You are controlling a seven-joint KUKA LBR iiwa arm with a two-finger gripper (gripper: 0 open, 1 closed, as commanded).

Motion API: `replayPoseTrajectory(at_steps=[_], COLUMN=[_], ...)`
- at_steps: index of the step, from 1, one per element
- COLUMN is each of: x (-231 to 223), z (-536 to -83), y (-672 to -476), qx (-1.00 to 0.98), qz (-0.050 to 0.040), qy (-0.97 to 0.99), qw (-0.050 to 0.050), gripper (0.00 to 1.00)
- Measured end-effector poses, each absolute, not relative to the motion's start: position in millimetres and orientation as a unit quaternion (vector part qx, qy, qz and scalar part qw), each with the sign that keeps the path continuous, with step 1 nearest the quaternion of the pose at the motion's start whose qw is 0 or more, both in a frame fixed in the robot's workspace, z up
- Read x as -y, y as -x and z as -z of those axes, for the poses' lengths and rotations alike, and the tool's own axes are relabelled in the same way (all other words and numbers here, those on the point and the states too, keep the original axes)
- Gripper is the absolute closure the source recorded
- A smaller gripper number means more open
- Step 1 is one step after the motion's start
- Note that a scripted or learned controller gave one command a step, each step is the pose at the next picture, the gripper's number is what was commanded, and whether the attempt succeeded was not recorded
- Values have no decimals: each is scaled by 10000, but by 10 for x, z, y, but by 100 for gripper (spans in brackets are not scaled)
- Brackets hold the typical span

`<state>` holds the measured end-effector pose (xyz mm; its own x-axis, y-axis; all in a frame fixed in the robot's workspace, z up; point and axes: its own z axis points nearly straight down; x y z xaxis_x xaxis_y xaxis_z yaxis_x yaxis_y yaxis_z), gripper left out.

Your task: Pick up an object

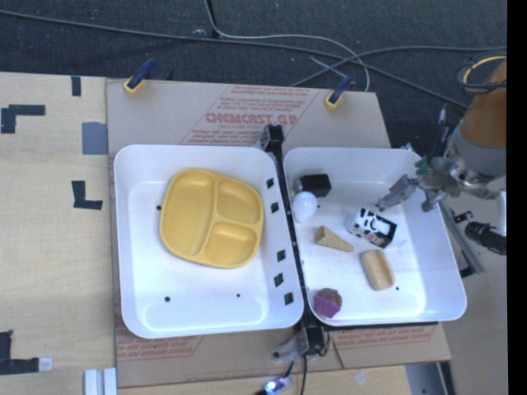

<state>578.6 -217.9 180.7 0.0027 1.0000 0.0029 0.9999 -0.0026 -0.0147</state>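
The right bin [436,299] holds several small objects: a black block [315,184], a white ball [305,206], a tan wedge [333,239], a black-and-white toy [375,226], a tan bread roll [378,269] and a purple lump [328,303]. My gripper [408,202] hangs over the right bin's upper right part, just up and right of the black-and-white toy. Its two fingers are spread apart with nothing between them. One finger [394,194] points down-left toward the toy.
A yellow divided plate [212,218] lies in the left bin [140,303]. A black divider [284,237] runs between the bins. Cables [329,60] cross the dark floor behind, and yellow clamps [140,74] pin the cardboard base.
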Motion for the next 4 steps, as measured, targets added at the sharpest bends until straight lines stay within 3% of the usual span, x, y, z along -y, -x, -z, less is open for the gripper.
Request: replayPoseTrajectory(at_steps=[1, 2, 3, 4], x=[2177, 2088, 2095, 2068], z=[-1886, -1307, -1089, -1217], y=[-5821, -5764, -5823, -5861], qx=[7075, 7077, 7083, 7089], qz=[-7, -21, 41, 84], qy=[7067, 7065, 7059, 7052], qw=[4, 25, -55, -74], gripper=[0, 0, 0, 100])
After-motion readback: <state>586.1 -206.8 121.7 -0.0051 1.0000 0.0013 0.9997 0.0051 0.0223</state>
